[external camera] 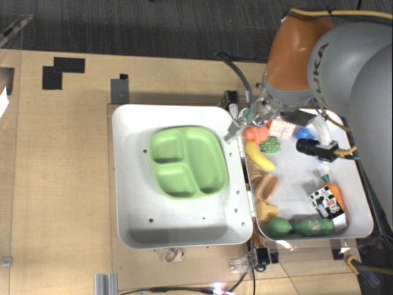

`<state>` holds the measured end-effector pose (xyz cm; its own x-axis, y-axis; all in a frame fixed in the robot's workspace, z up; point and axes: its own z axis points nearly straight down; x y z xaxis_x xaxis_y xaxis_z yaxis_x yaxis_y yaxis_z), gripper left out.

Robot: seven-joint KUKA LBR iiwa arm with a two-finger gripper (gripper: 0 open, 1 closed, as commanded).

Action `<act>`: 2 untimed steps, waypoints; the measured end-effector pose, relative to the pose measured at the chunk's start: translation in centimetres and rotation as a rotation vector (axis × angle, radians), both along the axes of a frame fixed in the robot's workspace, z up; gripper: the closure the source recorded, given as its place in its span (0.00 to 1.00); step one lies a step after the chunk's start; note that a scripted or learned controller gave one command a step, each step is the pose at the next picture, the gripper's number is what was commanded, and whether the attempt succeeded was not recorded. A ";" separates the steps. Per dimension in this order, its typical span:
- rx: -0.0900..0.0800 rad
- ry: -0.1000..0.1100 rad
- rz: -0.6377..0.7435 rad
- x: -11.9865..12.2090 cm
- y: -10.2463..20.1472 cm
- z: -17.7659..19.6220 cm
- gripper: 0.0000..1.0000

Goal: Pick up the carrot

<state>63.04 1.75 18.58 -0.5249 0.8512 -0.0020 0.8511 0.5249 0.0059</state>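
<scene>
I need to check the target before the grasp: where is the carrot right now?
The carrot lies in the right bin, near its right wall, beside the black-and-white cow toy and above the green vegetable at the bin's near edge.

Two bins point(132, 226), one green tray point(187, 161)

- It looked like a robotics lab: a wooden table point(61, 183) carried two white bins point(126, 220).
- Loose cables point(236, 72) ran about.
- Toy food point(259, 157) filled one bin.
</scene>
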 end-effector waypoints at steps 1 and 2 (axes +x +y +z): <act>-0.004 -0.003 -0.188 3.9 -7.7 0.1 0.00; 0.003 -0.002 -0.605 4.0 -4.5 0.1 0.00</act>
